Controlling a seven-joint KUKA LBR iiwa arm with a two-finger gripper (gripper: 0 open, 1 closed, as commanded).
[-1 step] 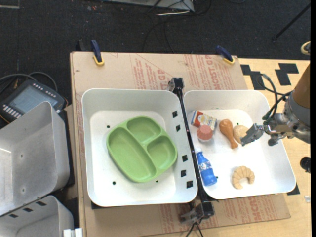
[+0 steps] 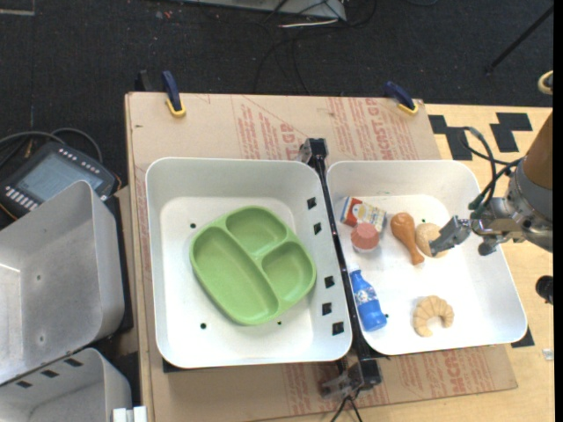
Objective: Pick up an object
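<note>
In the right bin [image 2: 493,262], the claw [image 2: 464,236] hangs spread wide and grasping nothing, one fingertip beside the drumstick [image 2: 408,234], the croissant [image 2: 433,314] lying nearer me below it.

The two shallow white plastic bins [image 2: 167,236] look smooth with a faint sheen. They sit on a flat brown cardboard sheet [image 2: 237,121], matt and printed in faded red. Inside the left bin, the green divided plastic plate [image 2: 253,265] is smooth and softly glossy. Right of that plate, the small blue plastic bottle [image 2: 367,301] shines slightly, and the tan toy croissant [image 2: 433,314] looks matt. The dull grey metal gripper [image 2: 464,236] looks unpolished.
</note>
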